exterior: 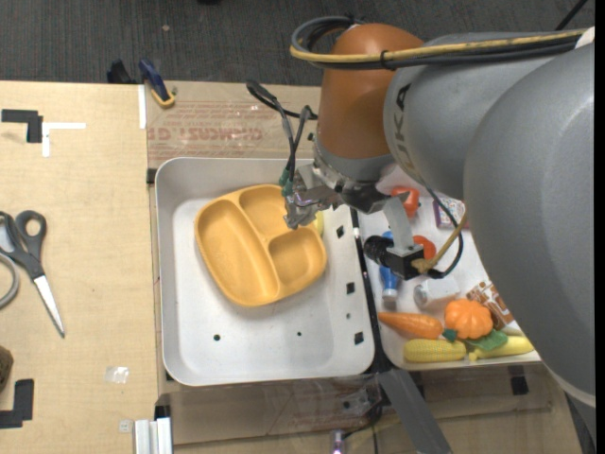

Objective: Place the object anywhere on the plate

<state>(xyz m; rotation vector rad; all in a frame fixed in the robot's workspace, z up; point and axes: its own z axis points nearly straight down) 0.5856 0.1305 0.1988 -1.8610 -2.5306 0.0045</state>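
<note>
Hovering gripper (301, 206) over plate (248, 253), right rim; can't tell finger state.
Confirm object is held; release over a compartment, not the rim.

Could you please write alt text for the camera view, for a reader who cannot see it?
A grey arm's gripper hangs over the right edge of a yellow divided plate in the left white bin. The right bin holds a toy carrot, pumpkin and corn.

Bright even light, soft shadows, sharp
</note>
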